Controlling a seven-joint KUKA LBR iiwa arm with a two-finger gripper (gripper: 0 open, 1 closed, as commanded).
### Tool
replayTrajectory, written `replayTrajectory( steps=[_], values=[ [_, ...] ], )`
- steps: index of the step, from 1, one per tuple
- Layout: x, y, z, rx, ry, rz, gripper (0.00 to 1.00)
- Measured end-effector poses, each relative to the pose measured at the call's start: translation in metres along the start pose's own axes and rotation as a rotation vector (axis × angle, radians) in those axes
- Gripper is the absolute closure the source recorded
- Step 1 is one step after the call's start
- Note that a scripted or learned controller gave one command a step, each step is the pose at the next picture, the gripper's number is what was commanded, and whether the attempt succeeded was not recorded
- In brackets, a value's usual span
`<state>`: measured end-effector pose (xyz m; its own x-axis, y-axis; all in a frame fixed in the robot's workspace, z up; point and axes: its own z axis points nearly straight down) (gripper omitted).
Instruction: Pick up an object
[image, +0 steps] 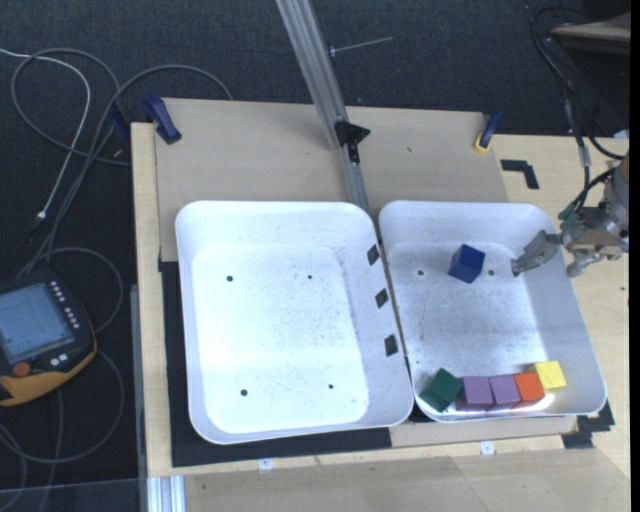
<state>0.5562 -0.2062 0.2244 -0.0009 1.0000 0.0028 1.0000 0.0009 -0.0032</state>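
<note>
A blue cube (466, 263) lies in the upper middle of the right bin (500, 215). Along that bin's front wall runs a row of cubes: green (441, 388), two purple (490, 390), orange (528, 385) and yellow (551, 376). My gripper (546, 268) hangs over the right bin's upper right corner, a short way right of the blue cube and apart from it. Its fingers (533, 254) are spread open with nothing between them.
The left bin (200, 230) sits beside the right one, black clips between them. A slanted metal pole (320, 70) crosses the back of the bench. A teach pendant (40, 330) and cables lie on the floor at left.
</note>
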Motion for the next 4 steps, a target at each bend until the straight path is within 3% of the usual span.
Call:
replayTrajectory(
  steps=[1,2,3,4],
  values=[
    [0.066,0.03,0.12,0.006,0.003,-0.004,0.0],
    [0.071,0.12,0.124,-0.011,-0.004,-0.004,0.0],
    [0.039,0.078,0.124,0.002,-0.002,0.004,0.0],
    [0.041,0.08,0.113,-0.002,-0.003,-0.001,1.0]
  ],
)
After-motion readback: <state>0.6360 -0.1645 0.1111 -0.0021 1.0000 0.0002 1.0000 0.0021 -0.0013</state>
